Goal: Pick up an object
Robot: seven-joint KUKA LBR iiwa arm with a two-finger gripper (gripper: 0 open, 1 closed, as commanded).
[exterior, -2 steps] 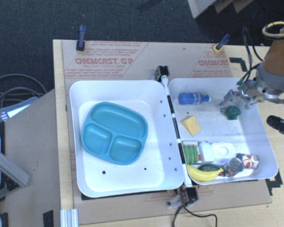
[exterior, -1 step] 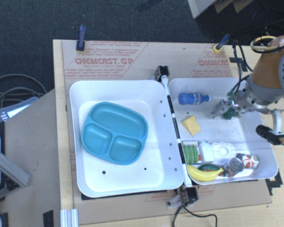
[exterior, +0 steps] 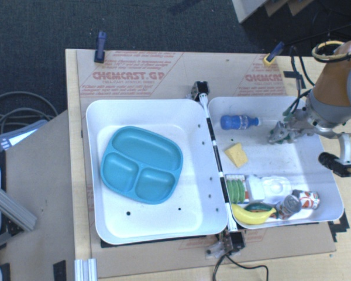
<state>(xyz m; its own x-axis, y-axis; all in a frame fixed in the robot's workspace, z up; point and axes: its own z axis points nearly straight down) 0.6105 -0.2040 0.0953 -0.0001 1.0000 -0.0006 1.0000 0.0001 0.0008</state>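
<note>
Bench seen from above, two white bins side by side. Left bin, centre-left of the frame: one blue divided plate, lying flat on the bin floor.

Right bin, right of centre: blue bottle on its side near the bin's upper edge, cap pointing right. Below it a yellow sponge, lying alone on bare floor, just beside the divider between the bins. Along the bin's lower edge, a crowded cluster: green ridged item at the left, a white packet beside it, a banana under both, and a small can with red and white label at the right. These touch or overlap; exact borders are hard to tell.

Arm enters from the upper right of the frame, orange band visible. Gripper is low in the upper right part of the right bin, right of the bottle and apart from it. Whether it is open or closed cannot be told; nothing visibly held.
</note>
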